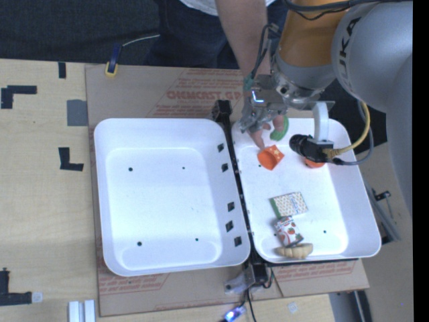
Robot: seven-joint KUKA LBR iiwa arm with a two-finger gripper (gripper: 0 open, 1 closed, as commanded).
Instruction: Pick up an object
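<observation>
— Claw (260, 118) first: where does it stand?

— Mine hangs low over the right bin (335, 203), at the far corner beside the edge it shares with the left bin (161, 193). My arm (382, 45) reaches in across the same bin's far right corner.

— How wide is it, and does it hold anything?

— I cannot tell either. From above, my wrist and its fittings crowd that corner, so neither the gap nor anything gripped can be made out.

— What could it pick up?

— An orange piece (271, 157) lies on the bin floor just beside the claw, a little toward the near edge and close to the shared edge. A green piece (279, 127) sits right at the claw, on the side away from the shared edge. Whether the claw touches it I cannot say.

— And the rest?

— They are well apart from the claw, toward the near edge. A square patterned packet (289, 204) lies about mid-floor. A smaller red-and-white packet (289, 232) lies just nearer the edge, close against the first. A pale banana-shaped thing (293, 250) rests along the near wall.

— What carries the bins?

— Brown cardboard (167, 92), spread under both.
</observation>
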